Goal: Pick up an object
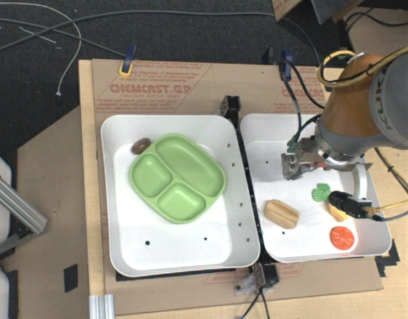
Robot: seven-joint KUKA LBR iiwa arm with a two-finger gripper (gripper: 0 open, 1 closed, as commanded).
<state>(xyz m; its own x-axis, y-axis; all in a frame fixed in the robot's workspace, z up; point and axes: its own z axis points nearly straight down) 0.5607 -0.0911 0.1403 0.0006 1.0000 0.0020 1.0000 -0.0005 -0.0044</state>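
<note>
Although the gripper (pixel 298 165) hangs low over the right bin (pixel 270 135), whether it is released or clenched I cannot tell, and nothing visibly sits in it. The nearest candidate, a tan bread-like block (pixel 282 213), lies just below it on the bin floor; it looks light, probably stiff, best taken across its short sides. A green piece (pixel 321 193), yellow piece (pixel 337 211) and red disc (pixel 342 238) crowd the right. The green divided plate (pixel 179 177) and a brown lump (pixel 141 145) lie in the left bin (pixel 124 231).

Arm bent down from the right, end effector (pixel 296 165) lowered, perhaps empty.
</note>
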